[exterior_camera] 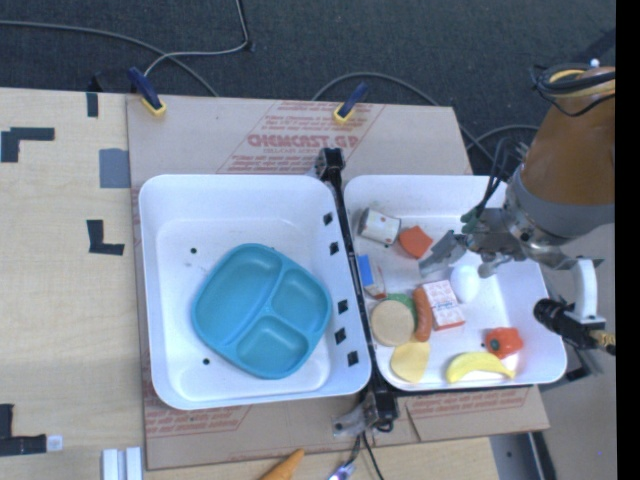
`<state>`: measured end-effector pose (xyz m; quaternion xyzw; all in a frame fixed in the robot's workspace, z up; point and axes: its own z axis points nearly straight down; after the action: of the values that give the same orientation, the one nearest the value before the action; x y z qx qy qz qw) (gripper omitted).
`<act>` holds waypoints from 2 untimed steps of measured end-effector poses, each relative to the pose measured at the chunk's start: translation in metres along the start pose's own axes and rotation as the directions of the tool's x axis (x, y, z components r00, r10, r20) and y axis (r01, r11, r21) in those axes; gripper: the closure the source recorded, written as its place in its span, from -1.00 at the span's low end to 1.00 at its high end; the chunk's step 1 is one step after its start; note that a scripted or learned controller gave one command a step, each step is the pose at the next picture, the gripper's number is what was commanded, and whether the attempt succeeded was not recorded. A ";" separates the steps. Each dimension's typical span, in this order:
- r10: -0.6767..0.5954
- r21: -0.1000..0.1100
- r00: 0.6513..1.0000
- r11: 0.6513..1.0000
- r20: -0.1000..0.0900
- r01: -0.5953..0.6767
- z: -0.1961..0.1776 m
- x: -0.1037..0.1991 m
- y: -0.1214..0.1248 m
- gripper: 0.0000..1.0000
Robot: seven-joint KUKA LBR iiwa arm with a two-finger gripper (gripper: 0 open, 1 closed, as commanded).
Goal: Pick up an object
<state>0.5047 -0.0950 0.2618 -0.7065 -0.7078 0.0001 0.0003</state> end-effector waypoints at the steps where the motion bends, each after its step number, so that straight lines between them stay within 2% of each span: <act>1: 0.001 0.005 1.000 1.000 -0.001 -0.001 0.122 -0.003 0.026 -1.00; 2: 0.005 -0.010 1.000 1.000 0.008 -0.005 0.172 -0.008 0.031 -1.00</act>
<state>0.5354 -0.1029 0.0895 -0.7080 -0.7061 -0.0008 -0.0060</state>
